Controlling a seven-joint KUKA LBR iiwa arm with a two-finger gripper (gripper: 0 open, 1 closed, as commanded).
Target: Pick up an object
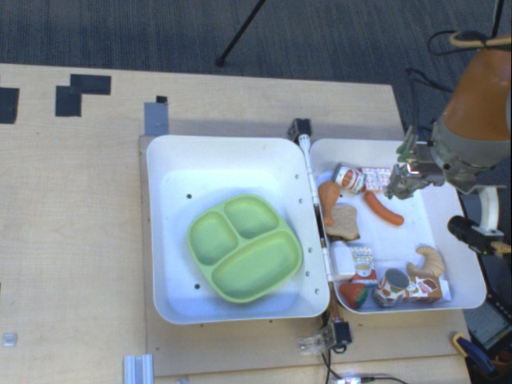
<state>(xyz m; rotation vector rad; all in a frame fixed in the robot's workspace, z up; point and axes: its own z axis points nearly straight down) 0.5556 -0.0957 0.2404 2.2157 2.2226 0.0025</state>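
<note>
In the camera view, the likeliest failure was a miss or a nudge: the right bin point(472, 238) was crowded, and the sausage point(384, 208) lay just beside the can point(350, 179), the bread slice point(343, 223) and the carrot point(328, 195), so a descent slightly off could push neighbours or catch two things. The jaws point(399, 184) hung just above the sausage's upper end; whether they stood apart or together I could not tell, and nothing showed between them. The green tray point(244, 249) sat in the left bin point(160, 214).

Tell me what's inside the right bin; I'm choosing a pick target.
The right bin holds a can, hot dog, toast, croissant, a carton and more packaged items. The gripper covers whatever lies under it.
</note>
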